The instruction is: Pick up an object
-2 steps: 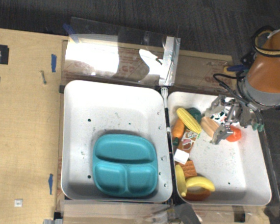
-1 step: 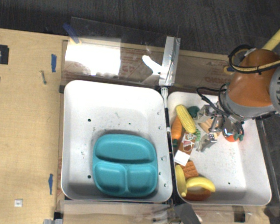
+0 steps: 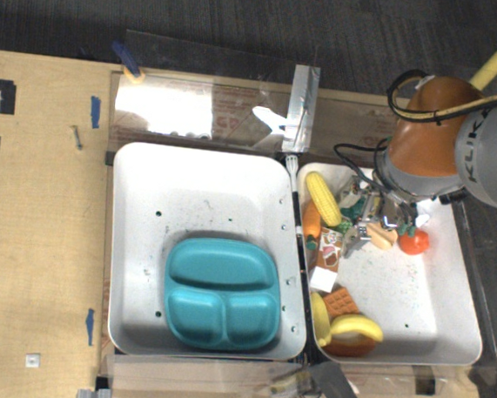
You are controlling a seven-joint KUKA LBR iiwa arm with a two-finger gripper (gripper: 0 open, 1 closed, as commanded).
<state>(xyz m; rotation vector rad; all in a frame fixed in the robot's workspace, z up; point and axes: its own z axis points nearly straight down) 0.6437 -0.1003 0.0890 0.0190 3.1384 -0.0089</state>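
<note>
Gripper (image 3: 376,222) low in the right bin (image 3: 446,327), over the clutter near the far-left corner; grasp state impossible to tell (wrist hides it). Just left of the gripper, a toy corn cob (image 3: 323,200): likely light, stiff, slick plastic, best taken across its narrow middle. Just right of the gripper, a red tomato (image 3: 414,242). Well nearer the front wall, a banana (image 3: 357,328).

The arm (image 3: 464,136) reaches in from the right — wrist down, gripper (image 3: 377,225) perhaps low.
</note>
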